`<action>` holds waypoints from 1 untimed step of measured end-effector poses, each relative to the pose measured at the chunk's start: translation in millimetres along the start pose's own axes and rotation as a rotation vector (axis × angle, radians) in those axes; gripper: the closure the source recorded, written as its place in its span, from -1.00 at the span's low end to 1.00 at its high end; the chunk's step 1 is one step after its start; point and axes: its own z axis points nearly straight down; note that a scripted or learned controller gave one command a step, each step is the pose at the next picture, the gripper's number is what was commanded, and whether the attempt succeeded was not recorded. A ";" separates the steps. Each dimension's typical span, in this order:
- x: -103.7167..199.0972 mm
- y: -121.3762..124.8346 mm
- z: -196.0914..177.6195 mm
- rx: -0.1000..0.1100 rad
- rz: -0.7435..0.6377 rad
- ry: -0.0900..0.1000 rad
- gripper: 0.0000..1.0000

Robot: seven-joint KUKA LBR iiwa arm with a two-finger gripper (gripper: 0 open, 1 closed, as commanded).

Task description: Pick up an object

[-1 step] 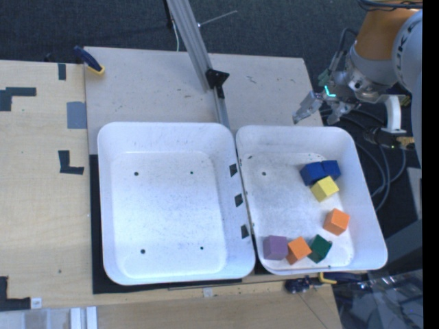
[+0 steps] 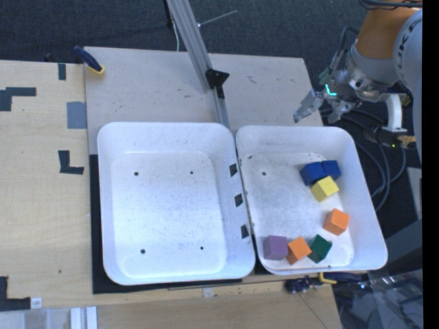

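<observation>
With the gripper (image 2: 310,108) seen apparently open and empty, a miss was risked among the crowded blocks (image 2: 299,248).

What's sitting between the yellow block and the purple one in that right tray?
Nothing: in the camera view, the bin floor between the yellow block and the purple block is bare white, only lightly speckled.

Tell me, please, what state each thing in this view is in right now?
Gripper: above the bench behind the right bin, holding nothing visible.
Blue block: lying in the right bin, touching the yellow block.
Orange block: lying alone in the right bin.
Purple block, small orange block, green block: in a row by the near wall.
Right bin: upright.
Left bin: upright.
</observation>
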 end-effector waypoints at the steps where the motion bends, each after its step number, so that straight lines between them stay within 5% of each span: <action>1: 9.3 -6.7 55.5 0.005 0.000 0.001 -1.00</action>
